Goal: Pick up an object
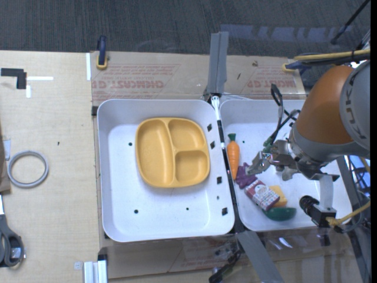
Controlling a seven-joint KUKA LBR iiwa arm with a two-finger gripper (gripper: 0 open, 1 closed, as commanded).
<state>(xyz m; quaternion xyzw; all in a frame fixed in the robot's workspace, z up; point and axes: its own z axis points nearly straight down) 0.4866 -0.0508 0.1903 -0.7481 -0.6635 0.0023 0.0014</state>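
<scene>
While the gripper (pixel 257 167) hovers in the right bin (pixel 250 114) just above the purple item (pixel 244 175) beside the carrot (pixel 233 152), this looks like the approach (finger state: cannot tell); next, descend squarely.

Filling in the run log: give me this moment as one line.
stage: reaching | gripper: above right bin, near purple item | carrot: by divider | yellow plate: left bin
</scene>
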